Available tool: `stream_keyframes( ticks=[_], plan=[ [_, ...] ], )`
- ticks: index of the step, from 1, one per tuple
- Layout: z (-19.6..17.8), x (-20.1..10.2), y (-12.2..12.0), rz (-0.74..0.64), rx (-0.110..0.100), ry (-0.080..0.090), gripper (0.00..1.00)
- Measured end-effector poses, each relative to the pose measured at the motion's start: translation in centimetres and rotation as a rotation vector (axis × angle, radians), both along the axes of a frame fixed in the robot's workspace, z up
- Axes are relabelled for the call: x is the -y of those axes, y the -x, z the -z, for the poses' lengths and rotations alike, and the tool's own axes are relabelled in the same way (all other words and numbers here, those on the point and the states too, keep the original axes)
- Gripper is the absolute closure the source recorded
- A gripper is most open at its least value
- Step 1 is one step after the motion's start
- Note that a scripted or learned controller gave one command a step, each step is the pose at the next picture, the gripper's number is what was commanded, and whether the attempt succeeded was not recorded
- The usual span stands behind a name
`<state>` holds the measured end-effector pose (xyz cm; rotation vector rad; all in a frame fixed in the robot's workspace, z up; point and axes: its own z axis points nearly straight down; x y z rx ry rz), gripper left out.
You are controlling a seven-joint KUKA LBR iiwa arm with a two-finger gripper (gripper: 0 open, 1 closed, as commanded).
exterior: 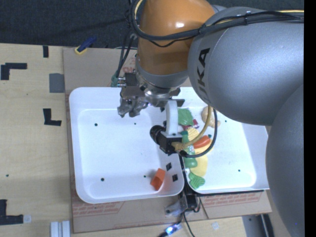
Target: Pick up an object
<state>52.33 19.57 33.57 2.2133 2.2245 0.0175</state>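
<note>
The arm's hand (131, 111) hangs over the far part of the left bin (106, 147). Whether it is spread or pressed together cannot be told from this slant, and nothing is seen in its grip. The only loose thing in that bin is an orange block (158, 179), lying near the front corner, well apart from the hand. A heap of green, yellow and red toys (195, 147) crowds the right bin (232, 152) against the shared wall. Standing alone, the block looks the easier pick, and the heap offers less clearance. Both bins rest on the counter (29, 147).
</note>
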Motion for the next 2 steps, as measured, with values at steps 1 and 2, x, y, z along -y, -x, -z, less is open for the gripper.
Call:
stream_keyframes(
  ticks=[1, 2],
  plan=[
    [5.7, -1.2, -8.4, 0.003, -0.008, 0.007, 1.00],
    [-2.3, -3.2, -13.6, 0.000, -0.001, 0.003, 1.00]
  ],
)
